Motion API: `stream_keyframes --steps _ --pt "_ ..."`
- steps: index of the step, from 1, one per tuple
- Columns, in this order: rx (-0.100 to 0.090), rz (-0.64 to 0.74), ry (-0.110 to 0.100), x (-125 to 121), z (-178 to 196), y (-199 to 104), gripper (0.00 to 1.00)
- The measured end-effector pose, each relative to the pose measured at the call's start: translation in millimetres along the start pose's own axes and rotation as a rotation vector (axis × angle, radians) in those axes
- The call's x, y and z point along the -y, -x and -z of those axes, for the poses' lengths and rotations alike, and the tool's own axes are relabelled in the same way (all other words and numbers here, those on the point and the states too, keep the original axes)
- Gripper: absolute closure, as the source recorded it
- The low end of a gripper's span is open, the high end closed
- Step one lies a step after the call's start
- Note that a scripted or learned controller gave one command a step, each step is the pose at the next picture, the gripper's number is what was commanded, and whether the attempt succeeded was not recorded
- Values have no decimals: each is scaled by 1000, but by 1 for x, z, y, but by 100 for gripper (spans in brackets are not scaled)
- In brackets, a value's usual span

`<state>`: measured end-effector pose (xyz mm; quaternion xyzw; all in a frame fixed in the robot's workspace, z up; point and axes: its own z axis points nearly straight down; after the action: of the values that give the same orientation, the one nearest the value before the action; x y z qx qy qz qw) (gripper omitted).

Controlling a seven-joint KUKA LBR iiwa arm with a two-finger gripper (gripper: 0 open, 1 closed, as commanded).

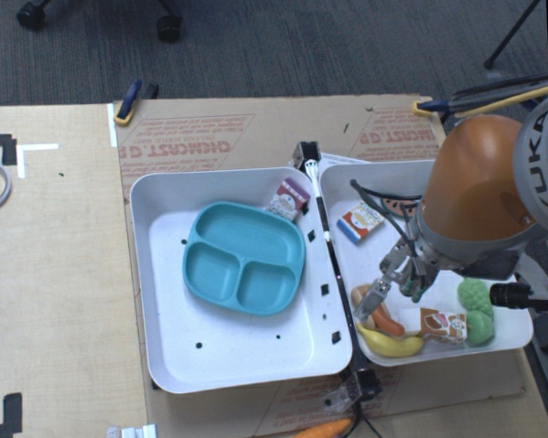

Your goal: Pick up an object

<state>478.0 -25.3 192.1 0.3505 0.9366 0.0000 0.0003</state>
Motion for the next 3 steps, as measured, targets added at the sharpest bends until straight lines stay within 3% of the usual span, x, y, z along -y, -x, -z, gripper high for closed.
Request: stream_keyframes --steps 1,2,3 --pt "0 120 0 50 -67 56 0" --pt "1 -142 0 38 -100 78 0" --pt "2 -144 1 38 -90 78 100"
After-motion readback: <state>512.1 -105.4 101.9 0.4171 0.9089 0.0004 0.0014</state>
